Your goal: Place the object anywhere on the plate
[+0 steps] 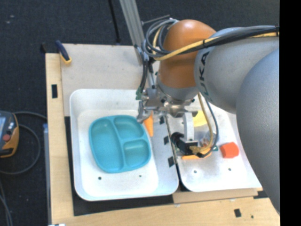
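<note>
A pale wooden bench (94,69) on dark carpet is bearing two white bins. A blue divided plate (120,142) is lying in the left bin (80,102). At its right rim, an orange carrot-like object (148,125) is being gripped between the gripper's (146,119) closed fingers.

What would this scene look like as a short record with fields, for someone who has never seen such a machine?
arm: grey with an orange band, reaching in from the right above both bins
gripper: at the upper right edge of the plate, an orange object between its fingers
plate: light blue, three compartments, lying in the left bin
right bin: holds an orange block and a yellow item, partly hidden by the arm
task state: orange object not yet resting on the plate
</note>
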Controlling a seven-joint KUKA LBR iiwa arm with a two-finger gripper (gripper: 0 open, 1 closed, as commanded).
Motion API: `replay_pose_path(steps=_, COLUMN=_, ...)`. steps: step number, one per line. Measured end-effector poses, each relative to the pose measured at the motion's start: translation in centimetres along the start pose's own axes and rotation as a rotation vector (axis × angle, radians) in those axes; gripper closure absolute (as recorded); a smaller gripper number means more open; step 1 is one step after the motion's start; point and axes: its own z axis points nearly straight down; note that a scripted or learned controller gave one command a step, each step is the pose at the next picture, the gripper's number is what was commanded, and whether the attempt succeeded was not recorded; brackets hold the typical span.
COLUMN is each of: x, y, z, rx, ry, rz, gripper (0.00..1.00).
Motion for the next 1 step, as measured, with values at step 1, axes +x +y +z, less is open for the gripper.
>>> replay_pose_path(steps=1, x=-0.28, y=0.06, z=-0.02, rx=-0.001, ry=0.000, rz=0.004, gripper=0.00)
